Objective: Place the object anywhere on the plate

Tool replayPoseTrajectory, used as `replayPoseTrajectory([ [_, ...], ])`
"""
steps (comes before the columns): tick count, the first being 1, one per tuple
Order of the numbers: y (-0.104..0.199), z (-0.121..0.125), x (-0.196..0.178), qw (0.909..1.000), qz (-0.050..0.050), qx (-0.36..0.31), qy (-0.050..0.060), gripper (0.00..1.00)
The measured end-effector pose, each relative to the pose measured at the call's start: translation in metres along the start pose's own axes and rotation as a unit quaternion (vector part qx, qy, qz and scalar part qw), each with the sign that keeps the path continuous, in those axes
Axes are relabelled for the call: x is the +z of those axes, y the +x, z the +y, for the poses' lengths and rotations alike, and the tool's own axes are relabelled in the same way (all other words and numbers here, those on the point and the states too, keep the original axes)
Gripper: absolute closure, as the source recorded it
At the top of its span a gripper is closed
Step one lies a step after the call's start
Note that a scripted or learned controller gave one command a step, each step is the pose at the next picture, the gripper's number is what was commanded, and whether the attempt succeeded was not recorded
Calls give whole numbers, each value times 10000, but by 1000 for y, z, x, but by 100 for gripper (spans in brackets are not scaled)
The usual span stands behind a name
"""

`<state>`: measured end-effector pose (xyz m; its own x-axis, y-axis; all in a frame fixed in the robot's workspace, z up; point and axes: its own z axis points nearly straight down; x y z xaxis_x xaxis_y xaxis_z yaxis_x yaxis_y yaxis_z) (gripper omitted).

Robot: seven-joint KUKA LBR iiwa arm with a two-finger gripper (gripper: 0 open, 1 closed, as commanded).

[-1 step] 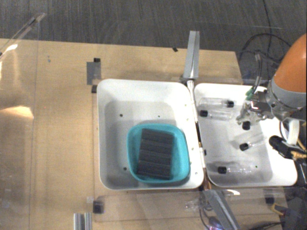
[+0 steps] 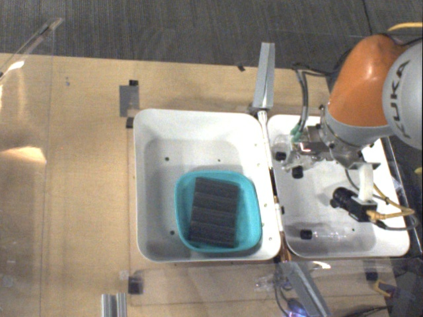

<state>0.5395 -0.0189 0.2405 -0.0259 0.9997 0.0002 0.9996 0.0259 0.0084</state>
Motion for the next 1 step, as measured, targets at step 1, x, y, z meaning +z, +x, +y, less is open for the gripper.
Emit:
replayPoseTrajectory([
  [1,49,-14,56,9981,5,-614,17,100],
])
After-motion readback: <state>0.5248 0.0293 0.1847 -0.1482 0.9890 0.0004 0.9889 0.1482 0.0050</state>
